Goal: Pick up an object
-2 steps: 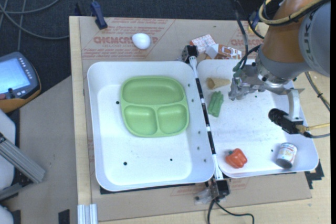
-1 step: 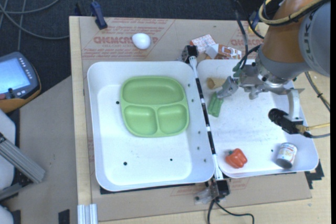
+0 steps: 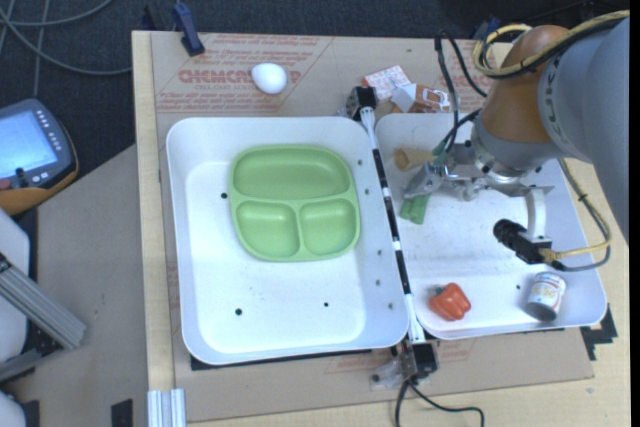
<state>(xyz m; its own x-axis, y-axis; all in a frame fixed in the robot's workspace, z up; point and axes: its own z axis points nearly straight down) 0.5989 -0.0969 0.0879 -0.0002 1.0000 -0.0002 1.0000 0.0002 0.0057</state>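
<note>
Faintly, red "CHEMICAL" lettering point(image 3: 232, 76) on bench cardboard; jaws point(image 3: 428, 177) state unclear above green block point(image 3: 414, 208).

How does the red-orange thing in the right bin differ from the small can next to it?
The red-orange object is rounded and lumpy like a pepper; the small can is cylindrical. The red-orange object is one bright colour with a green tip; the can is metallic with a pale label. The red-orange object sits nearer the bins' divider, the can nearer the outer corner. Both lie along the right bin's near edge.
</note>
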